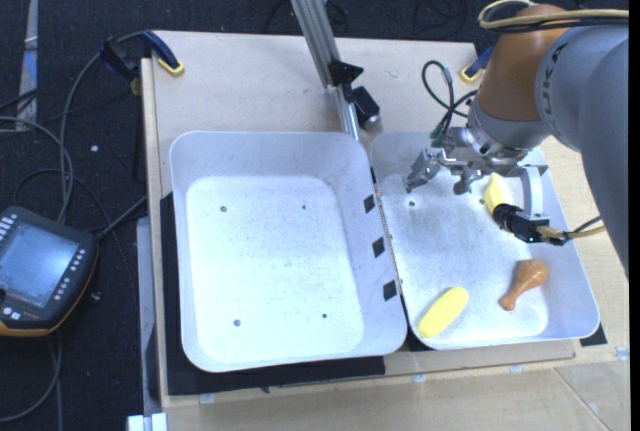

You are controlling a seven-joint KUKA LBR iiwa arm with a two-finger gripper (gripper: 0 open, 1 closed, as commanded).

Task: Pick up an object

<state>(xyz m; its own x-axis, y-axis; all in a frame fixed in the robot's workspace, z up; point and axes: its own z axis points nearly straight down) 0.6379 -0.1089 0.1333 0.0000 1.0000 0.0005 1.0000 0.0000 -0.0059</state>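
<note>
My gripper (437, 181) hangs over the far part of the right bin (470, 249), its fingers spread open with nothing between them. A yellow oblong object (442, 311) lies near the bin's front left corner. To its right, a brown drumstick-shaped object (524, 284) rests close to the right wall. Just right of the gripper is a small yellow piece (493, 191), partly hidden by the wrist. The grey arm with its orange band (520, 59) comes in from the upper right.
The left bin (200, 169) sits beside the right one, sharing a raised middle wall with black clips (380, 247). A slanted aluminium post (315, 19) rises from the bench behind the bins. A teach pendant (40, 264) lies on the floor at left.
</note>
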